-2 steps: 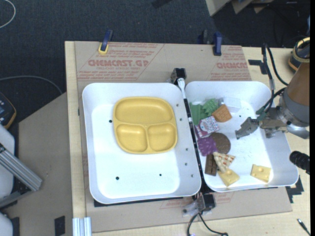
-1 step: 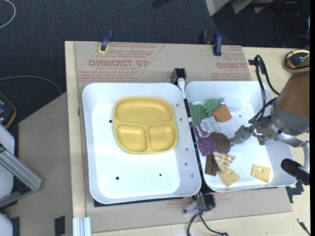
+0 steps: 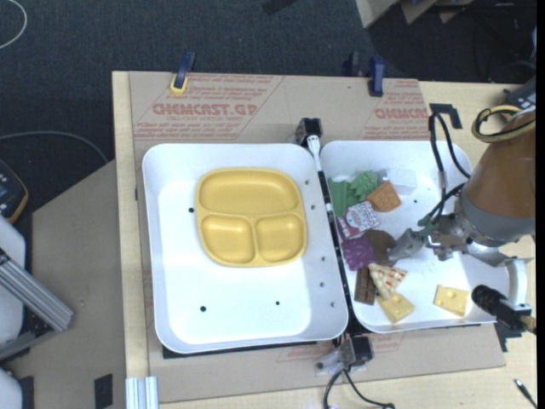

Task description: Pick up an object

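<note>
The right bin (image 3: 407, 156) holds several toy foods. A green leafy piece (image 3: 358, 187) and an orange-brown cracker (image 3: 385, 197) lie at its far left. Below them are a pink packet (image 3: 359, 218), a purple piece (image 3: 358, 250) and a dark brown lump (image 3: 380, 240). Toward the front lie a brown bar (image 3: 364, 285), a pizza slice (image 3: 387, 274), a yellow cheese wedge (image 3: 396, 307) and a cheese block (image 3: 451, 299). My gripper (image 3: 409, 244) hangs low over the bin's middle, just right of the dark brown lump. Nothing shows in its grasp.
The left bin (image 3: 170, 254) holds a yellow three-compartment plate (image 3: 251, 214). The arm's grey body and orange band (image 3: 509, 173) cover the right bin's right side. A black cable (image 3: 438, 147) loops over that bin's far rim. Clamps (image 3: 180, 77) hold the board's back edge.
</note>
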Robot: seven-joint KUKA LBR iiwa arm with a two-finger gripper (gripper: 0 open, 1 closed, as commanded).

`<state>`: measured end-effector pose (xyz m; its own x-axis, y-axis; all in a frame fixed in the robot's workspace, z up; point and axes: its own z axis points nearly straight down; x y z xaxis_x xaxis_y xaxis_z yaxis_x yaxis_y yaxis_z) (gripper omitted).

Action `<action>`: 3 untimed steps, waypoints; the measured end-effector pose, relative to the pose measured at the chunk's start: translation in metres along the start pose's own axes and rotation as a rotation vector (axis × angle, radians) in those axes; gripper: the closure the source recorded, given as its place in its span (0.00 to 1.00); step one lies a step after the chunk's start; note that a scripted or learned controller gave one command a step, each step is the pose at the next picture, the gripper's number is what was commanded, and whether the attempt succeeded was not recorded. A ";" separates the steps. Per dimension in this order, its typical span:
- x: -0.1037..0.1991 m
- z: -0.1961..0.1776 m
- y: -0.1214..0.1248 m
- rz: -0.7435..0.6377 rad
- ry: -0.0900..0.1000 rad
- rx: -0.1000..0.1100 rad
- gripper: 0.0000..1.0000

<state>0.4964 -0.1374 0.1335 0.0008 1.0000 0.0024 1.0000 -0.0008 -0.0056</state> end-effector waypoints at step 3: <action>0.000 -0.028 0.007 -0.002 -0.004 -0.011 1.00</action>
<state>0.5034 -0.1371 0.1618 -0.0011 1.0000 -0.0021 1.0000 0.0011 0.0053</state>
